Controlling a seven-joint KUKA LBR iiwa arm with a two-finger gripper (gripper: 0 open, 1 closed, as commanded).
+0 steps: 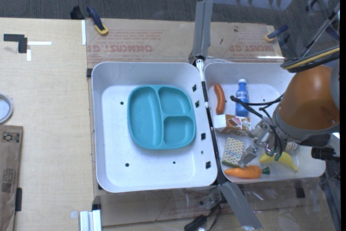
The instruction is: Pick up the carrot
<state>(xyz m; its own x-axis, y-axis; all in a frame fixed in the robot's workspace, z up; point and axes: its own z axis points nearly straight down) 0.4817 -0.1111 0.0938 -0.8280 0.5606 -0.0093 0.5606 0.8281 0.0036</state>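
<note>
A: Orange and long, the carrot (244, 172) lies flat in the right bin (303, 171), close to its front wall. It has a small green tip.

B: Where is the gripper (250, 155)?

A: It hangs just above the carrot, a bit toward the back. Its fingers (246, 159) point down at the carrot. It is too blurry to tell whether they are apart or together. Nothing sits between them that can be seen.

B: So which step is this?

A: It looks like the reach. The carrot is not lifted yet. Next, the gripper should go down a little, get one finger on each side of the carrot, then squeeze and lift.

B: What is near the carrot?

A: One checked packet (233, 151) just behind it, almost touching. One yellow banana (285, 160) to its right. One brown snack bag (236, 123) farther back, one hot dog (219, 98) and one blue bottle (241, 96) near the far wall.

B: And the other bin?

A: The left bin (108, 132) holds one teal plate (161, 116) with three parts. So there are two bins, one carrot and one arm (308, 100).
</note>
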